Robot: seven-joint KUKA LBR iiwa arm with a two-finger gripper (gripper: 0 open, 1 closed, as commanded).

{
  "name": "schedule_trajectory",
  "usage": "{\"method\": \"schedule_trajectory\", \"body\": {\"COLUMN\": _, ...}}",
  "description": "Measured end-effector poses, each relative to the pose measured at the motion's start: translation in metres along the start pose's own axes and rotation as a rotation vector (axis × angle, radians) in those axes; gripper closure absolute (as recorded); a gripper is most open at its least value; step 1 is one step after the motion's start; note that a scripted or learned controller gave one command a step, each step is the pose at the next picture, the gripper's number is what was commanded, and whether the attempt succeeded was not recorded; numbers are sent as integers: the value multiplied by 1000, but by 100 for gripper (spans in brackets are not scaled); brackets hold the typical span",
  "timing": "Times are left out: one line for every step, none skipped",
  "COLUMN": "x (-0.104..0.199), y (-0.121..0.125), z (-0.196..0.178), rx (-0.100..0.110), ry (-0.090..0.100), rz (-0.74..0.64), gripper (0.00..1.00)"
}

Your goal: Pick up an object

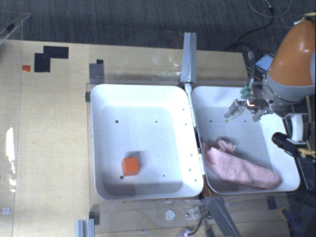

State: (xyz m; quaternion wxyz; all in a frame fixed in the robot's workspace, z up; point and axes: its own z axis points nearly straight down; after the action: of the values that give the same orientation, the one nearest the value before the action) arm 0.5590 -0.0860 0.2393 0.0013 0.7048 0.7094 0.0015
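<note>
Camera view, looking down at a slant on a pale wooden bench that carries two shallow white bins set side by side, their inner rims touching along a grey divider rail that runs back from the junction. Left bin: a rounded white tray holding one small orange block, which lies flat on the floor near the front-left corner, apart from every wall. Right bin: a matching tray holding a pink cloth, crumpled and stretched along the front part of the floor from just beside the divider toward the front-right corner; its left end is bunched up higher than the rest. Grey arm with an orange band enters from the right edge and hangs over the rear-right part of the right bin. Its gripper points leftward over the bin floor, behind the cloth and apart from it; the metal fingers are spread apart with nothing between them. Dark carpet and a thin looped cable lie beyond the bench's far edge. Black markers and a small orange square sit on the bench at the rear left, well away from both bins.
</note>
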Motion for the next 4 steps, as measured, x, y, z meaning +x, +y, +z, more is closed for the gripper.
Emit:
{"method": "schedule_trajectory", "body": {"x": -14, "y": -54, "z": 83, "rx": 0, "ry": 0, "rz": -78, "gripper": 0}}
{"method": "schedule_trajectory", "body": {"x": -14, "y": -31, "z": 148, "rx": -14, "ry": -2, "rz": -116, "gripper": 0}}
{"method": "schedule_trajectory", "body": {"x": -14, "y": -27, "z": 134, "rx": -27, "ry": -5, "rz": -118, "gripper": 100}}
{"method": "schedule_trajectory", "body": {"x": -14, "y": -27, "z": 134, "rx": -26, "ry": -5, "rz": -118, "gripper": 0}}
